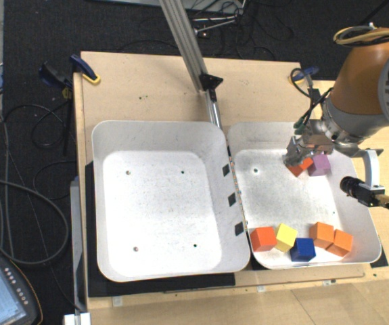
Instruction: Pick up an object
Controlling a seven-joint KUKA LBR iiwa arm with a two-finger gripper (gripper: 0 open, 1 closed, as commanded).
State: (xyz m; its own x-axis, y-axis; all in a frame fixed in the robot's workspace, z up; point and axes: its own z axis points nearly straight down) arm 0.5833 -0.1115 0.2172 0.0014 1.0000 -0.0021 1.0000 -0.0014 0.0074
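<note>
My gripper (296, 157) hangs low over the far part of the right bin (282, 198). It is right on top of a red block (302, 168), which peeks out below it. A purple block (321, 163) touches the red one on its right side. Along the bin's near edge lie an orange block (263, 237), a yellow block (286, 236), a blue block (303, 249) and two more orange blocks (323, 233) (342, 242). The wrist hides most of the red block.
The left bin (101, 137) stands beside the right one, on the wooden bench. A slanted metal pole (184, 36) comes down to the bins' shared far edge. Blue clamps (79, 65) sit at the bench's far corners.
</note>
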